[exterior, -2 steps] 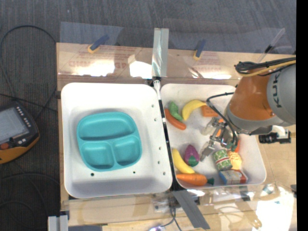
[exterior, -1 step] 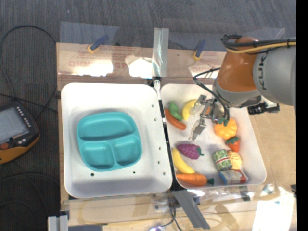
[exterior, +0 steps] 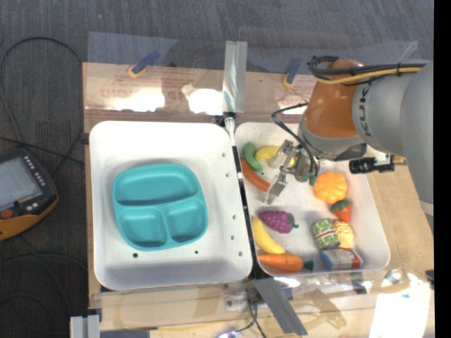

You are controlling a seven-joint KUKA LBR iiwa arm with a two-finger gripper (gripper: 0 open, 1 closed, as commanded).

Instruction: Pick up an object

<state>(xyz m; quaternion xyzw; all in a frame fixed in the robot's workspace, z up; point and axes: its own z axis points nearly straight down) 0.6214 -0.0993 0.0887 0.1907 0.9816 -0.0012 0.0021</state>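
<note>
- The arm reaches in from the right, its end effector low in the right bin, fingers spread apart and holding nothing, just above the orange carrot.
- Purple grapes, a banana and a small pumpkin lie nearby.
- The left bin holds a teal divided tray.

The two bins look like smooth white plastic with a soft shine. The teal tray is matt plastic. The toy pumpkin and banana look glossy. The bench is pale wood, the floor rough grey carpet.
</note>
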